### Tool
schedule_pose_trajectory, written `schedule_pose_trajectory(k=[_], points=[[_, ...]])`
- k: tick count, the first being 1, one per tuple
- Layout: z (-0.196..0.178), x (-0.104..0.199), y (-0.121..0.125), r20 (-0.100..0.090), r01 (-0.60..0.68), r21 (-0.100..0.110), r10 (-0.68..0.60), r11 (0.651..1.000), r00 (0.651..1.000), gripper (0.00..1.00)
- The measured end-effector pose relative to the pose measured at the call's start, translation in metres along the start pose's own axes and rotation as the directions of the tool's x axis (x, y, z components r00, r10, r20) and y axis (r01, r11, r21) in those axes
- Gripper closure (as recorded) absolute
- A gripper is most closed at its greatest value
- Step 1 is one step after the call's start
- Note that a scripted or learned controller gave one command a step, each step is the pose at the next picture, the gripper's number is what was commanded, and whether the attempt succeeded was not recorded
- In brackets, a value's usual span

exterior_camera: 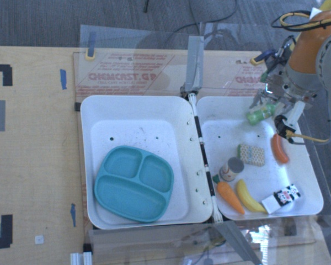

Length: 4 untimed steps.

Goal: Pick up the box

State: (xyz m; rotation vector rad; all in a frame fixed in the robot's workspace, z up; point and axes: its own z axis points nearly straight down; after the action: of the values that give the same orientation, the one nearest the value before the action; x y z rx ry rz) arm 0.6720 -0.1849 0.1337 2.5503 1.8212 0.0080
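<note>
- Left bin: shallow, white; holds a teal tray with three compartments, lying flat toward the near-left part of the floor.
- Right bin: shallow, white, set just beside the left bin; holds the items below.
- Box: small, white with black patches; lies tilted in the near-right corner of the right bin, just right of the banana, well apart from the gripper.
- Banana: yellow, curved; lies near the front wall, between the carrot and the box.
- Carrot: orange; lies beside the banana, close to the bin's left wall.
- Can: small, with a grey lid; stands just above the carrot.
- Sponge: patterned block, tan and green; just right of the can, mid-bin.
- Sausage: orange-red; lies by the right wall.
- Green bottle: lies on its side at the far end of the right bin, just under the gripper.
- Gripper: at the far-right corner of the right bin, above the green bottle; its grip state cannot be told.
- Arm: grey with orange band, reaching in from the right.
</note>
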Motion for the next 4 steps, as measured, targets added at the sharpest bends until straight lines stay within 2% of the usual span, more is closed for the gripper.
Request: schedule_pose_trajectory(k=[1,2,3,4], points=[[0.022,-0.019,0.006,-0.002,-0.050,-0.001,0.050,0.999,0.999,1.00],[-0.075,0.019,-0.010,0.006,-0.455,0.009,0.455,0.890,0.890,1.00],[-0.050,0.025,-0.039,0.007,-0.467,0.013,0.467,0.884,0.884,1.00],[-0.091,0.047,-0.048,0.010,-0.859,0.006,0.859,0.511,0.511,1.00]])
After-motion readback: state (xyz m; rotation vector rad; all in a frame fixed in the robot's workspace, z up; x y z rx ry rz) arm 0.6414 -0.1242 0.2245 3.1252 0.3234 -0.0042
